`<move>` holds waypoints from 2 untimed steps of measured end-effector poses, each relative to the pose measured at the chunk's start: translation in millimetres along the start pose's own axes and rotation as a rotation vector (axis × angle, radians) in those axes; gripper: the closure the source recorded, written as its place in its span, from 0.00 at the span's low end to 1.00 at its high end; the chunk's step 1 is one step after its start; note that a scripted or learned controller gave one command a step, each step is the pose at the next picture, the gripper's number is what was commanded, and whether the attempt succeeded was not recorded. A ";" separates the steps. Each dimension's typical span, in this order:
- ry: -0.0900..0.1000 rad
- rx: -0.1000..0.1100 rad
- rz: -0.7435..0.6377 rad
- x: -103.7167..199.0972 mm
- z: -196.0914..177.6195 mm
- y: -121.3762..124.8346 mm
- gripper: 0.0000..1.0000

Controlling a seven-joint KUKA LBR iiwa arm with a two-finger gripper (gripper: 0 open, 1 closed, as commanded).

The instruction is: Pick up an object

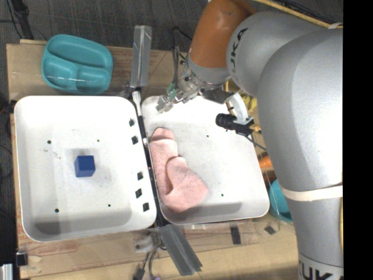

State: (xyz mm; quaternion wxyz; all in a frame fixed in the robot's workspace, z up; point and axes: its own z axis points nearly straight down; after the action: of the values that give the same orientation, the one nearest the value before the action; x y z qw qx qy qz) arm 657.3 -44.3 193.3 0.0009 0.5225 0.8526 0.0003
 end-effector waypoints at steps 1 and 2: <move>0.000 0.001 0.001 -0.1 0.3 -0.3 0.00; 0.002 0.003 -0.075 -52.7 53.6 -30.8 0.00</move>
State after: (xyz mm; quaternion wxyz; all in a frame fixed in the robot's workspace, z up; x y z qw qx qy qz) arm 653.9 -105.3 139.7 -0.0007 0.4904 0.8715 -0.0003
